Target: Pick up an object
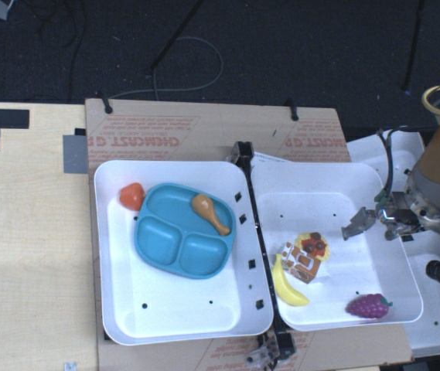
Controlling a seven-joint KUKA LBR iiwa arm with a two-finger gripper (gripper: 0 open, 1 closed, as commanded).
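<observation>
Counter (26,230): a pale wood top bore a cardboard sheet (204,134) under two shallow white bins set side by side.
Left bin (173,315): it held a blue divided plate (181,246) near its middle, with a toy drumstick (212,213) lying across the plate's upper right compartment, thick end up-left, bone end down-right. A small red-orange toy fruit (132,196) sat just beside the plate's upper left rim.
Right bin (320,184): it held three toys in its lower half, well apart from the arm's end.
Arm (436,168): it reached in over the right bin's right wall.
Claw (378,224): it hung above the bin's right side, clutching nothing and touching no toy; one grey finger (356,226) pointed left toward the bin's middle. Whether it was released or clenched could not be told.
Banana (288,284): it lay near the divider, long axis running from upper left to lower right, curving toward the bin's front.
Waffle-like toy (306,256): brown grid with red and yellow bits, just beside the banana's upper end, possibly touching it.
Grapes (369,306): a purple bunch near the front right corner, long axis roughly left to right, below the claw.
</observation>
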